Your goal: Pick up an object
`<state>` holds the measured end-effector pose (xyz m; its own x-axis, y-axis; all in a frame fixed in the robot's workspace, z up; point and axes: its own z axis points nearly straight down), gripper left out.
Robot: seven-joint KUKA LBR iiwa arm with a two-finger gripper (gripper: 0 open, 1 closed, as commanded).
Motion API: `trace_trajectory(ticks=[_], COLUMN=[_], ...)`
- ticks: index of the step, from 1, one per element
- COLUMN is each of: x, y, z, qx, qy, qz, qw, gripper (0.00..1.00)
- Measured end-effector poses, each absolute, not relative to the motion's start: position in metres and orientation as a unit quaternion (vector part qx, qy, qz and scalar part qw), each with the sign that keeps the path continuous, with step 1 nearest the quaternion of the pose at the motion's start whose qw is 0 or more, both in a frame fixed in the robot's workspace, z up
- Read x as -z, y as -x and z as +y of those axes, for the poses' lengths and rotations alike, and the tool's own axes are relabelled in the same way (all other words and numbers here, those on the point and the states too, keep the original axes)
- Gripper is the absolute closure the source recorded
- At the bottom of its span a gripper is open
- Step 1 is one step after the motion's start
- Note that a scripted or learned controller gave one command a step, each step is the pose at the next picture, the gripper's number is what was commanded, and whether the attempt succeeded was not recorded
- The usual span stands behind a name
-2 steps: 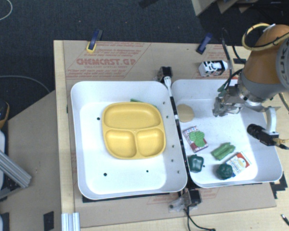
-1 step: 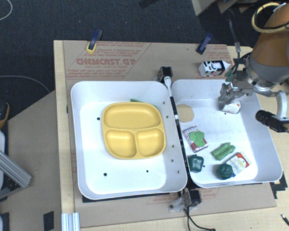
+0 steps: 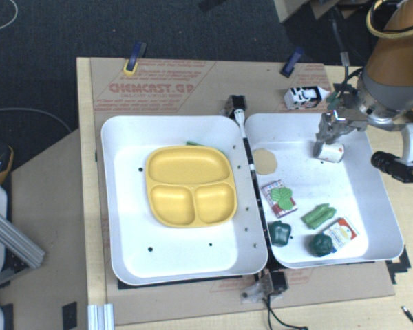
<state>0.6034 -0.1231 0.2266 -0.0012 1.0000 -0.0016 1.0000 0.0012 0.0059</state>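
My gripper [image 3: 328,141] hangs low over the far part of the right bin [image 3: 372,184], pointing down. A small white object with a red mark [image 3: 332,154] lies right beneath its tip, touching or nearly touching it; I cannot tell whether it is gripped. Nearer the front of this bin lie a tan round disc [image 3: 264,161], a card with a green and red picture [image 3: 280,198], a light green vegetable piece [image 3: 319,215], two dark green lumps [image 3: 280,234] [image 3: 321,245] and a white and red packet [image 3: 342,231].
The left bin [image 3: 124,205] bears a yellow divided plate [image 3: 191,184], with a green sliver [image 3: 195,144] peeking out behind it. A black and white toy [image 3: 305,97] sits on the cardboard beyond the right bin. Clamps [image 3: 131,59] [image 3: 291,62] grip the board's far edge.
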Motion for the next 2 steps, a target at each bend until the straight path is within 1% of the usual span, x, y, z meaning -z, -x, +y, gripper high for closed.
trace_trajectory(ticks=[1,2], x=[-0.230,-0.215], y=[-0.572,-0.564], z=[-0.069,-0.041], qx=[0.0000,0.0009], qy=[-0.705,-0.706], qz=[0.709,0.708], qw=[-0.003,-0.002], gripper=[1.00,1.00])
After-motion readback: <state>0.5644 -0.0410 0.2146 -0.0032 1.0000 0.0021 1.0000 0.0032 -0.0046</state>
